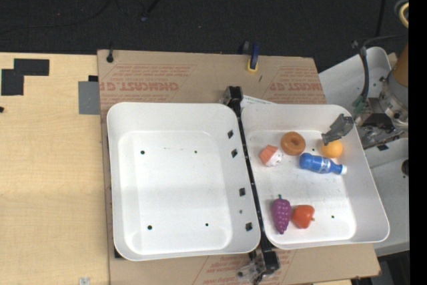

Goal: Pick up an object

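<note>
Several small objects lie in the right bin (373, 210): an orange ball (334, 149), a blue bottle (321, 164) on its side, a brown doughnut (293, 142), a pink and white piece (269, 155), a purple bunch of grapes (281, 213) and a red pepper (303, 215). My gripper (353, 135) hangs over the bin's upper right part and is open. Its left finger (337, 127) ends just above the orange ball, and nothing sits between the fingers.
The left bin (133, 137) stands beside the right one, with a black divider (241, 163) between them. Both rest on a cardboard sheet (173, 77). The arm (390, 110) comes in over the right bin's right rim.
</note>
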Tool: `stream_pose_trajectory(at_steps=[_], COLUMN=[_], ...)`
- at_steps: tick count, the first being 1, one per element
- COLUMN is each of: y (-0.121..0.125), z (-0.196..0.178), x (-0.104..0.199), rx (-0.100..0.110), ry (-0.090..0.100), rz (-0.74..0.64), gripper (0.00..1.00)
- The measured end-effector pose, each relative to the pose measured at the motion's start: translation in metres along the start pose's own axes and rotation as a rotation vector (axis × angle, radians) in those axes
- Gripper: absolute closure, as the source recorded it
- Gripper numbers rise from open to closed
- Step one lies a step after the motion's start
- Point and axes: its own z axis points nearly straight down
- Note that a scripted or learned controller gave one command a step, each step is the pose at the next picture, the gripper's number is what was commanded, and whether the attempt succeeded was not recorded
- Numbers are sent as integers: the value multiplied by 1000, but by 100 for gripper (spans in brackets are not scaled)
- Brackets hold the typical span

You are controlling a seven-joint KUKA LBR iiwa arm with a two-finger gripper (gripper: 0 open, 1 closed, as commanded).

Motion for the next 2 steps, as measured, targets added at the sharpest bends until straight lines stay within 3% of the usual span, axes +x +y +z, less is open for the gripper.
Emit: stream_pose_trajectory(at_steps=[1,2], y=[45,94], z=[160,188], x=[-43,-27], rx=[3,-5], ry=[0,-1], rz=[1,-2], gripper=[0,0])
